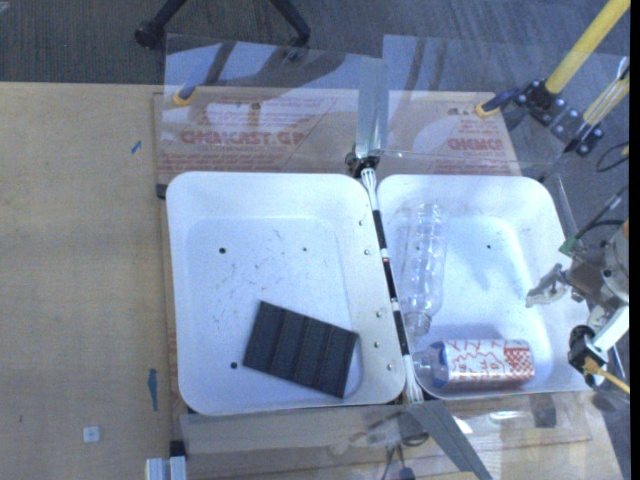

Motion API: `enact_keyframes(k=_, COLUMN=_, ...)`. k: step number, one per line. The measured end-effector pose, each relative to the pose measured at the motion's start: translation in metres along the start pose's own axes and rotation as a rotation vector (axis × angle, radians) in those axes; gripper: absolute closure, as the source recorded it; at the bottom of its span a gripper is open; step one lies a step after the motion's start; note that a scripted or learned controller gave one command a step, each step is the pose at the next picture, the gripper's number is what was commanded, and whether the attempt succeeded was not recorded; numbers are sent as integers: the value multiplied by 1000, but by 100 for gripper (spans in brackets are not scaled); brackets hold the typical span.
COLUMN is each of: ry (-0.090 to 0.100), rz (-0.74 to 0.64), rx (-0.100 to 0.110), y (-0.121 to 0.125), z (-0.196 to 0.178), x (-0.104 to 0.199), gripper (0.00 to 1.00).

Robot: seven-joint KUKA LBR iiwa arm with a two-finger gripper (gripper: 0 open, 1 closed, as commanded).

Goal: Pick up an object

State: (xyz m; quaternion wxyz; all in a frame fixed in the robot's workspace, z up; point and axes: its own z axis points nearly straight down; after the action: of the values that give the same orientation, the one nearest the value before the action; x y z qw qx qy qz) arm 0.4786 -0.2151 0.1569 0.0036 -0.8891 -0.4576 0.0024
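- Hand (548,290) sat at the right edge of the frame, over the right bin's (520,203) rim; its opening could not be told.
- Clear bottle (420,263) lay along that bin's left side.
- Red-patterned can (478,362) lay at its lower edge.
- Dark ribbed slab (301,348) lay in the left bin (200,218), lower centre.

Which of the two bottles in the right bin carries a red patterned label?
The bottle lying along the bin's near edge; the other bottle is bare and clear.

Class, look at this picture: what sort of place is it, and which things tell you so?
Probably a robotics lab: two white bins on a bench, sundry test objects like a clear bottle and can, and a robot's hand at the edge.
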Motion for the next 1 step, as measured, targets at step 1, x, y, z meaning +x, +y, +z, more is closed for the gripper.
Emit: enact_keyframes(k=1, ry=-1, rz=1, rx=3, y=1, z=-7, x=-1, gripper=100)
